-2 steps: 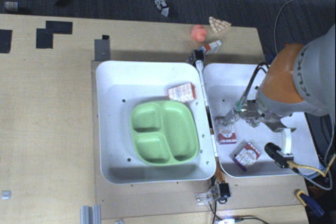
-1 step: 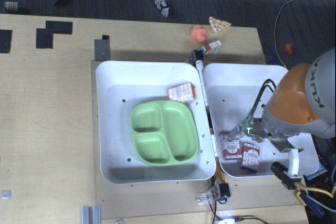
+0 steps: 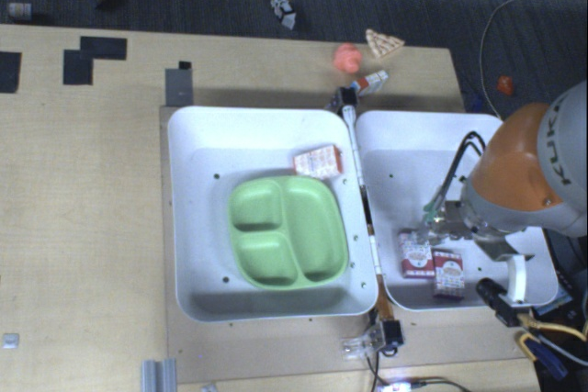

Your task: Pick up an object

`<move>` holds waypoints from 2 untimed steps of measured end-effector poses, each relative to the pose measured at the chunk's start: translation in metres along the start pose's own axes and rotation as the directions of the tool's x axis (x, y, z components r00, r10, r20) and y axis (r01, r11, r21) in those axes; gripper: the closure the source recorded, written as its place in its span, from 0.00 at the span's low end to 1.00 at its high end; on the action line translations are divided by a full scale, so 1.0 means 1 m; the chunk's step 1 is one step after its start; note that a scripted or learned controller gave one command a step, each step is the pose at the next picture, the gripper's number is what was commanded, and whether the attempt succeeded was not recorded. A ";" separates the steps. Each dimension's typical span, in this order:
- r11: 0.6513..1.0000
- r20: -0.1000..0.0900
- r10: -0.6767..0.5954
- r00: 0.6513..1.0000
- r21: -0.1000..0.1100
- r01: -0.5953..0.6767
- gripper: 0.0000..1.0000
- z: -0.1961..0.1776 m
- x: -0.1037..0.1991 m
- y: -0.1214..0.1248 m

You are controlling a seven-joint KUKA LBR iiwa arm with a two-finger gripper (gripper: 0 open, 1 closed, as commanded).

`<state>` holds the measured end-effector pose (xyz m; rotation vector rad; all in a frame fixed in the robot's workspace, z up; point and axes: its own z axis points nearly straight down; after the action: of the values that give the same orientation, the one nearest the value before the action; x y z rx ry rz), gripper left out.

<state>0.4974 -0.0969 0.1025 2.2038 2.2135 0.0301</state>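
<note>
Dark carpet runs along the top of the frame, scattered with small stray bits, and below it my pale wooden worktop [image 3: 83,225] carries the two white bins side by side. I'm looking at the left bin [image 3: 188,225] first: a green divided tray [image 3: 288,230] sits in its middle, with a small red-and-white carton [image 3: 318,162] lying just above it, against the upper right wall. Over in the right bin [image 3: 404,151] two small red-and-white packets [image 3: 432,263] lie side by side near the lower wall, touching or nearly so. My guess is they were simply dropped in loose, flat on the floor, so any of them could be taken from above.

Now the arm: it comes in from the right, orange band bulking over the right bin, and the gripper [image 3: 447,220] hangs low at the bin floor, just above and right of the packets in the frame. The wrist hides the tips, so I cannot tell how wide the fingers stand, nor whether they touch a packet. Nothing looks lifted; I judge the pick not yet made.
</note>
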 end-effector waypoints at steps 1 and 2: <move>1.000 0.004 0.003 1.000 0.022 -0.003 1.00 -0.058 -0.094 -0.002; 1.000 0.002 0.001 1.000 0.023 -0.002 0.00 -0.058 -0.093 -0.002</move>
<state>0.4947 -0.1902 0.1601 2.2159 2.2223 0.0028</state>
